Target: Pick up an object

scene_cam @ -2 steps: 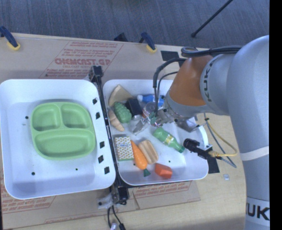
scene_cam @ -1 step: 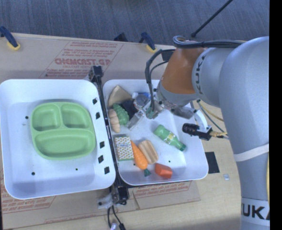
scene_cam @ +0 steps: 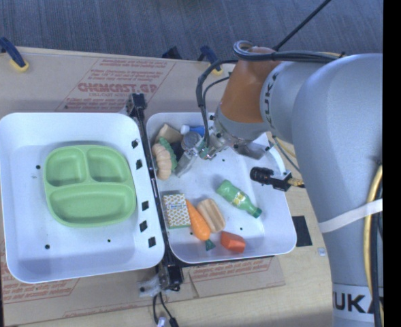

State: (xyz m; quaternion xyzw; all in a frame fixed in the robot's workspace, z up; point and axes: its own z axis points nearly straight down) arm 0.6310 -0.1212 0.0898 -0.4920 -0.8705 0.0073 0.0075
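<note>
Currently gripper (scene_cam: 199,152) sits low in right bin (scene_cam: 282,240); finger state: cannot tell. Nearest obj: croissant (scene_cam: 162,161), just left of tips, long axis approx. top-to-bottom in view. Green bottle (scene_cam: 239,198) lies lower-right.

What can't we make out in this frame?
- Hand in the camera view: small, blurred, wrist hides much of it; its state is unreadable.
- Small objects at the right white bin's far end: partly hidden by the hand, too blurred to identify.
</note>
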